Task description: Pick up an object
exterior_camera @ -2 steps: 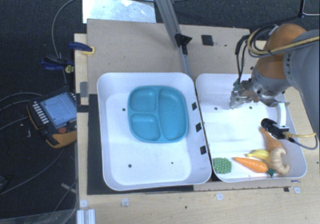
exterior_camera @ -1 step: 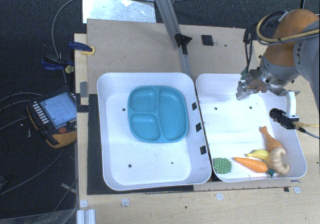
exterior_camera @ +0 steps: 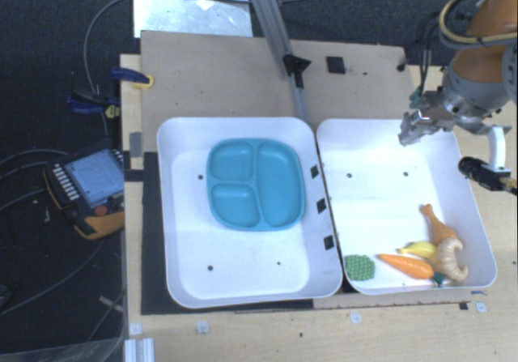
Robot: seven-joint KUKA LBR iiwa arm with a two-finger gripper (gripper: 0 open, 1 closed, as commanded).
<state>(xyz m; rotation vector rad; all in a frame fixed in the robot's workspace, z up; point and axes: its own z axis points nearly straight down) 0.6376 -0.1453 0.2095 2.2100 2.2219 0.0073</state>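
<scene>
Your jaws (exterior_camera: 411, 130) hover at the right bin's (exterior_camera: 368, 158) one o'clock corner; whether they're released or clenched, you cannot tell. The pickable items crowd its five o'clock corner: drumstick (exterior_camera: 437, 226), banana (exterior_camera: 418, 249), carrot (exterior_camera: 406, 266), ginger root (exterior_camera: 453, 259), green piece (exterior_camera: 360, 267). Expect a descent there to strike the bin wall, or pinch between touching items and slip off.

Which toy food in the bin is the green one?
The round, bumpy green piece at the near left corner of the right bin. The others beside it are orange, yellow, tan and brown.
</scene>
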